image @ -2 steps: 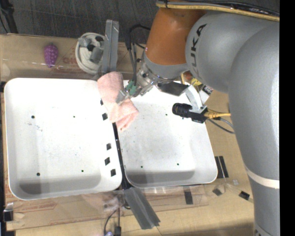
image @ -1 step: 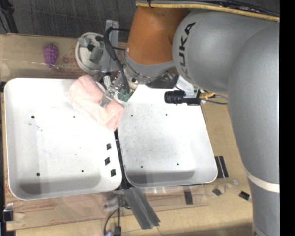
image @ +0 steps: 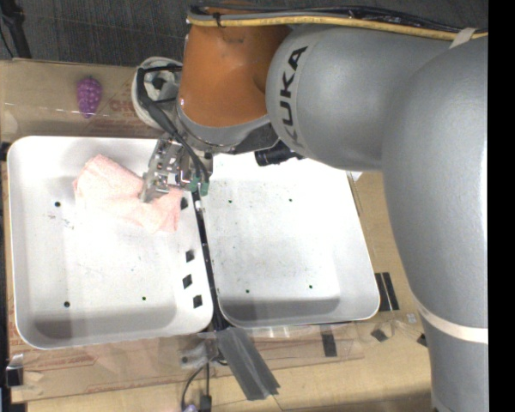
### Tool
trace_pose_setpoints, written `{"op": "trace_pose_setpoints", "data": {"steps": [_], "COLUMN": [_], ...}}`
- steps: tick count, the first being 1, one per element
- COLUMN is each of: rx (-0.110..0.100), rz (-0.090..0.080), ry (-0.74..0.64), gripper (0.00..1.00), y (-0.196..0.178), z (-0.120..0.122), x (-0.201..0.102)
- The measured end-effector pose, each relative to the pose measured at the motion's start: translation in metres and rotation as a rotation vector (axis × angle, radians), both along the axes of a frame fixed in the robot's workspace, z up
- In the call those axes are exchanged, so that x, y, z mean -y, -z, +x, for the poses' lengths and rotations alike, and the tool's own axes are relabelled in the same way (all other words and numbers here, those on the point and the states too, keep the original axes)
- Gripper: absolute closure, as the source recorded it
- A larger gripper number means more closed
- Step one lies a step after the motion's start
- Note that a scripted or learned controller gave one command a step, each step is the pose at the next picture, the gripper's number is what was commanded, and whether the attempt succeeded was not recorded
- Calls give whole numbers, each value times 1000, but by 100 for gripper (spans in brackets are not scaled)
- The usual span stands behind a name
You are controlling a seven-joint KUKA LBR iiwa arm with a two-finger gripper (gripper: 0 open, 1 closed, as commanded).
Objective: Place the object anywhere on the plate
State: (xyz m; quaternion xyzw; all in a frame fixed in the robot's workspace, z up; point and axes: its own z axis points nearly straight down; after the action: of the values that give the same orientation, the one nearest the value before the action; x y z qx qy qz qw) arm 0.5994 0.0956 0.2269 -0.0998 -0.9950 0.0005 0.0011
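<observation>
Upper centre, our end effector (image: 157, 181) touches the crumpled pink cloth (image: 120, 191) in the left white bin (image: 34, 316); we cannot tell its grip. Grasping seems underway; next, lifting.

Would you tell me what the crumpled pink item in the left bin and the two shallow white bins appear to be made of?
The crumpled pink item looks like soft cloth or paper towel: it lies in loose folds with a matte surface. The two shallow white bins look like moulded plastic, smooth and slightly glossy, with rounded corners and raised rims.
</observation>
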Motion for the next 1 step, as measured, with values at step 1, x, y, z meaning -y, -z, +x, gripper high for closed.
{"op": "trace_pose_setpoints", "data": {"steps": [1], "rx": [4], "rz": [1], "ry": [-203], "gripper": [100], "y": [-3], "z": [-7], "x": [-50]}}
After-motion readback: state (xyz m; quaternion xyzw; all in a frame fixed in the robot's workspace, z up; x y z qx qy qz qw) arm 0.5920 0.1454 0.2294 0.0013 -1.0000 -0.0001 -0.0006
